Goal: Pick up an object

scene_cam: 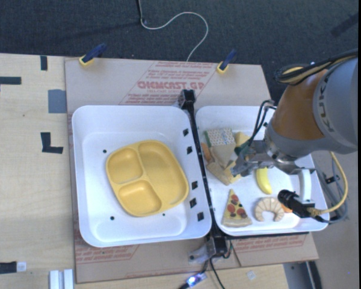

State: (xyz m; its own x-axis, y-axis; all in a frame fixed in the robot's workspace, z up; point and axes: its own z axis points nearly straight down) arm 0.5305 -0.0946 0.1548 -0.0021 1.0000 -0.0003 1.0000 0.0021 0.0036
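Pizza slice (pixel 235 209), croissant (pixel 271 209), banana (pixel 263 180) in right bin (pixel 253 232).

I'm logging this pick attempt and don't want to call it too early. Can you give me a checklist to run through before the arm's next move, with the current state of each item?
1. Gripper is over the right bin, among the toy food: ok.
2. An object visibly between the fingers: cannot tell; the wrist hides them.
3. Target identified: cannot tell; the gripper sits by the sandwich piece and the banana.
4. Pizza slice and croissant lie apart from the gripper: ok.
5. Yellow divided plate lies flat in the left bin, out of the arm's way: ok.
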